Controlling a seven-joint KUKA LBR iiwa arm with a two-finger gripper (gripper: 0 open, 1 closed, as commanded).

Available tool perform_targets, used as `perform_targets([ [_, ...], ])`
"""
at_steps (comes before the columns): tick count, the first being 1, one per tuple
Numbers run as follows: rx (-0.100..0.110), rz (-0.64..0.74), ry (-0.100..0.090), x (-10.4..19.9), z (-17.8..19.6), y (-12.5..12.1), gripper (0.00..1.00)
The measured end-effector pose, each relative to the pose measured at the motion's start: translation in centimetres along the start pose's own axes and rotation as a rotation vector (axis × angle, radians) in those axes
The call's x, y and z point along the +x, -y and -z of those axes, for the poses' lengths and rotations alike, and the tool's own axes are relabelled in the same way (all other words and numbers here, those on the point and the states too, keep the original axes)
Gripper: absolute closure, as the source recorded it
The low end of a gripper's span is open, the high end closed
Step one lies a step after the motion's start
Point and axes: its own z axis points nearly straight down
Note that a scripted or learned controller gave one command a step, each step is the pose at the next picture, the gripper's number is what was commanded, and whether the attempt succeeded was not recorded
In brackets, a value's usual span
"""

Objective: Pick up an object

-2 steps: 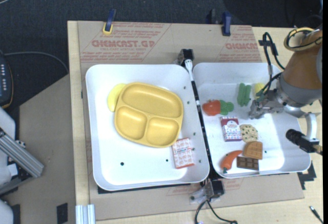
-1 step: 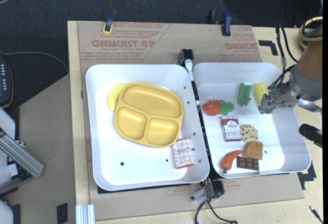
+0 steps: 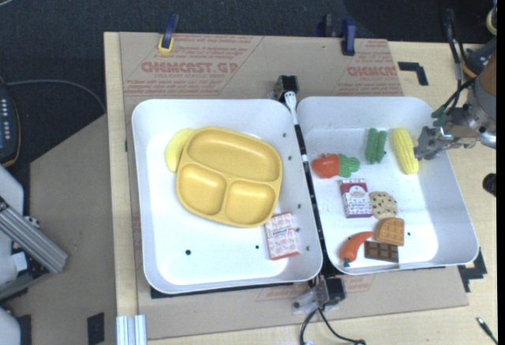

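Observation:
My gripper [image 3: 427,143] hovers at the right bin's [image 3: 454,201] right side, just right of a yellow corn cob [image 3: 405,150]. Nothing shows between it and the corn. A green vegetable [image 3: 375,144] lies left of the corn. A red tomato with a green top [image 3: 327,166] sits near the bin's left wall. Below are a red carton [image 3: 355,198], a cookie [image 3: 383,203], a waffle [image 3: 390,230], a chocolate piece [image 3: 381,252] and an orange-red sausage [image 3: 356,244].
The left bin [image 3: 150,201] holds a yellow divided plate [image 3: 229,178], a yellow piece [image 3: 175,148] tucked under its left edge, and a small red-and-white packet [image 3: 281,236]. Cables hang at the far right by the arm [image 3: 481,110].

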Motion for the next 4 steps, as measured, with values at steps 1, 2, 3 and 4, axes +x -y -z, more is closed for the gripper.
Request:
perform_targets([
  [1,0.002,0.000,-0.001,0.0,1.6,-0.1,1.00],
  [2,0.008,0.004,-0.005,6.1,1.3,0.1,1.00],
  [3,0.003,0.006,-0.004,11.7,2.4,-0.8,1.00],
  [4,0.009,0.004,-0.005,16.3,1.3,-0.9,1.00],
])
